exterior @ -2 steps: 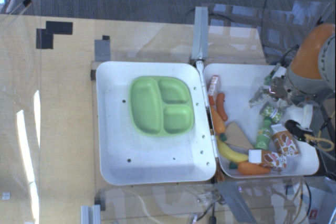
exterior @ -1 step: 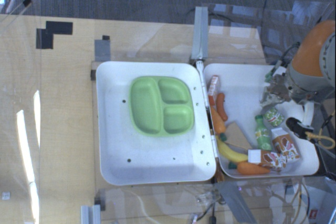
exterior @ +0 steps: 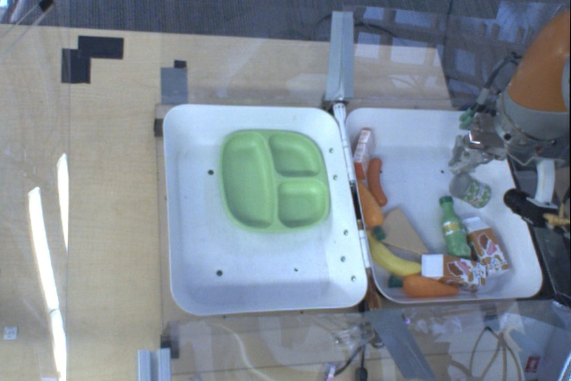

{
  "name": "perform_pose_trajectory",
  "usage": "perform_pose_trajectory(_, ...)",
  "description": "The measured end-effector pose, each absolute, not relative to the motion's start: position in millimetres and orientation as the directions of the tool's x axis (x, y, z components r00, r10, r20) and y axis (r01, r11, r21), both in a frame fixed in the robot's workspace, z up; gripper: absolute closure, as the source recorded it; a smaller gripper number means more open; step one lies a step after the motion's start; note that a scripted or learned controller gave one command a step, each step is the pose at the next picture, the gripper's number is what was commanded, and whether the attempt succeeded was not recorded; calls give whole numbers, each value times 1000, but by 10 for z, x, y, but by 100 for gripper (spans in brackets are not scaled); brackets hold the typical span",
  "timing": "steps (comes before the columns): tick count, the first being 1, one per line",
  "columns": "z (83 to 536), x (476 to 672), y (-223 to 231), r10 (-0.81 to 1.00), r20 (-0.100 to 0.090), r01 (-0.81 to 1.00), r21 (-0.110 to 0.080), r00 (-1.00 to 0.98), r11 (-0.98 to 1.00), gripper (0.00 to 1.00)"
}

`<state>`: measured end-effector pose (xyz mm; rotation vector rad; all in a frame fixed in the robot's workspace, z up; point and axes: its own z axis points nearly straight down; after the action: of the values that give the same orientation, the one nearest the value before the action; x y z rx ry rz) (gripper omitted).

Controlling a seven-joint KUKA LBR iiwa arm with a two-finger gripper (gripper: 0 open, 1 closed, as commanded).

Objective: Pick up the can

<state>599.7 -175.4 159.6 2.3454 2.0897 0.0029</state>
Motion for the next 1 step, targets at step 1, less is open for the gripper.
perform_pose_trajectory(1, 1235, 5666, -1871, 991, 1, 991, 1, 132, -132, 100)
